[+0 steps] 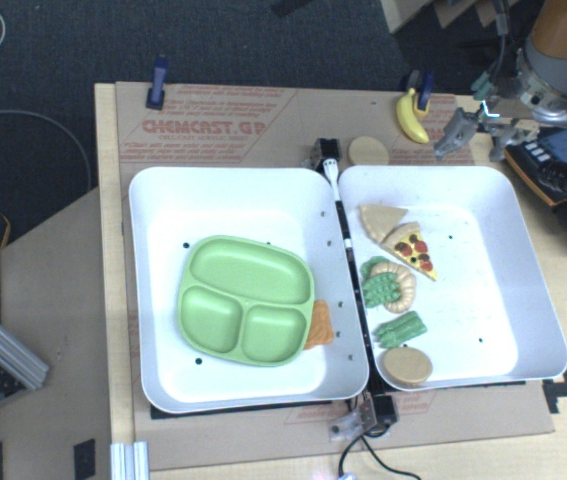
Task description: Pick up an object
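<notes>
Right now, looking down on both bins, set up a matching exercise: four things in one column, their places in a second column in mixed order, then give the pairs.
Things:
1. green tray
2. banana
3. pizza slice
4. gripper

Places:
A. right bin, far half
B. left bin
C. bench, behind the right bin
D. above the right bin's far right corner

Pairs: 1-B, 2-C, 3-A, 4-D

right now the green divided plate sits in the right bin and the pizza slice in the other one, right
Not quite: the camera view shows the green divided plate in the left bin, and the pizza slice in the other one, the right bin.
</notes>
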You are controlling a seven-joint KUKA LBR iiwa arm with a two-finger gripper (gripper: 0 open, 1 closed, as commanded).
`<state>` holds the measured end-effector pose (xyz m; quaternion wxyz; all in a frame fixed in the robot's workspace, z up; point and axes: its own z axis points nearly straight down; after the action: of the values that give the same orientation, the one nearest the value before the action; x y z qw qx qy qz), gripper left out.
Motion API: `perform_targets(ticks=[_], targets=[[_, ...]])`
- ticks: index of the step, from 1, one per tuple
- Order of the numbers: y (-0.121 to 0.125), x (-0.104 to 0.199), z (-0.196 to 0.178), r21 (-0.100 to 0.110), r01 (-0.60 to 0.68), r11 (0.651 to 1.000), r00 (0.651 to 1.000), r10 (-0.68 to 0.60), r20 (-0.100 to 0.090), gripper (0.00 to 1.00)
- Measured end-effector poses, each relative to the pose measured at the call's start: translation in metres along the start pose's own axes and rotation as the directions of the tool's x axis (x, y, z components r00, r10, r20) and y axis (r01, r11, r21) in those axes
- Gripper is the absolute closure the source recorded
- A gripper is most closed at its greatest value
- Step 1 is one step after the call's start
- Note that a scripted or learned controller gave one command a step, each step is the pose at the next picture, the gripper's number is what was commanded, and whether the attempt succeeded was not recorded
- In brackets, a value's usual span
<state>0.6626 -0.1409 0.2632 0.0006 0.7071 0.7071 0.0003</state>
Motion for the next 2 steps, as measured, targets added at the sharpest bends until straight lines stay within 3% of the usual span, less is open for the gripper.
perform_targets(ticks=[1, 2], targets=[[0.001, 0.000, -0.011, -0.004, 0.001, 1.000, 1.000, -0.001, 0.001, 1.00], [-0.085, 0.027, -0.055, 0.000, 0.000, 1.000, 1.000, 0.000, -0.002, 1.00]])
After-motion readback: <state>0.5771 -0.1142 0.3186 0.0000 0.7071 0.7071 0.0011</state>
